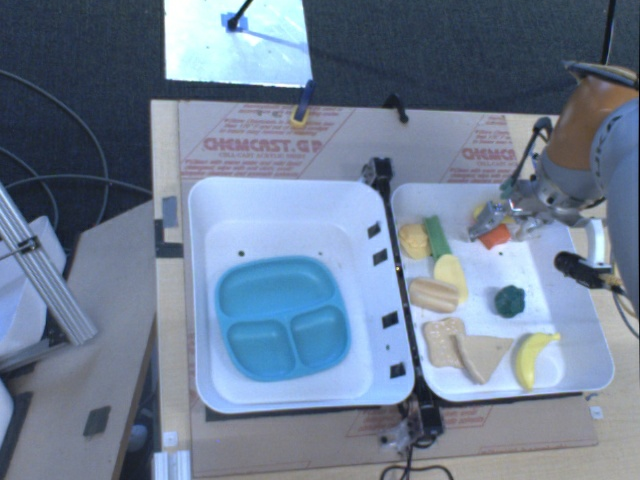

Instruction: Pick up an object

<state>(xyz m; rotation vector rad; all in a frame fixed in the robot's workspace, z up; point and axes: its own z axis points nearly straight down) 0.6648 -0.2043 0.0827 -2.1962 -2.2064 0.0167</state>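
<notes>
So the bench (250,128) is a board with red CHEMCAST print, sitting over dark carpet (80,28) with a shiny square sheet (235,26) behind it and cables trailing on the left. Left bin (290,200) has a blue tray (282,316); right bin (590,348) holds toy food, like a banana (533,356) at the front. The gripper (492,230) is clamped on an orange piece (494,236) just over the right bin's back.

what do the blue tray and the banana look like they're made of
Blue tray: likely molded plastic, with an even color, rounded compartment walls and a soft sheen. Banana: probably a plastic or rubbery toy, uniform bright yellow with a smooth surface; which of the two cannot be told.
</notes>
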